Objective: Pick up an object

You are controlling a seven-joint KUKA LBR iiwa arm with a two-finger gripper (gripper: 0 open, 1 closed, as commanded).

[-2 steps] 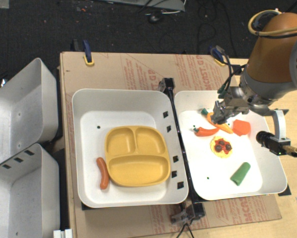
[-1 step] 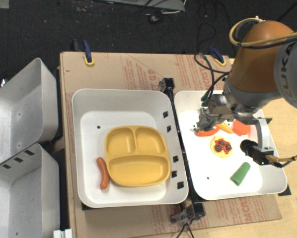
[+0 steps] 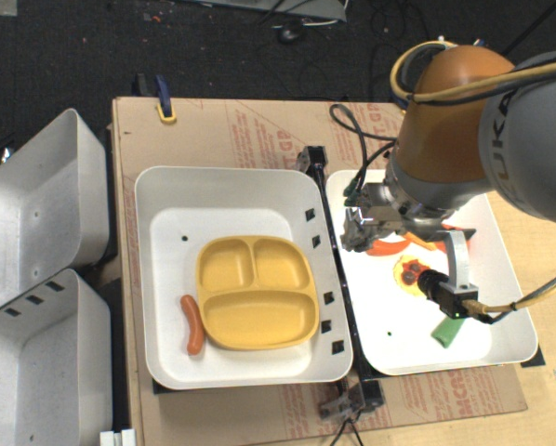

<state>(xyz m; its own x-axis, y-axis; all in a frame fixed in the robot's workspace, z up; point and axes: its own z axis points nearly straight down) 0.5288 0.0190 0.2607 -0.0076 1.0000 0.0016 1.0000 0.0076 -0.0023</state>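
Brown bench [image 3: 259, 133], two shallow white bins side by side, left bin [image 3: 157, 249], right bin [image 3: 501, 342]

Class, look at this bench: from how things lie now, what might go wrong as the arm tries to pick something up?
1. The orange pieces, the yellow and red item and the green block lie close together, so a grasp may nudge neighbours.
2. The arm's cable trails over the right bin and might snag.

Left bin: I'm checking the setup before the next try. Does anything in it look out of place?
The toy sausage lies on the bin floor beside the yellow divided plate, against its left edge, not in a compartment. The plate sits slightly askew. Nothing looks spilled or damaged.
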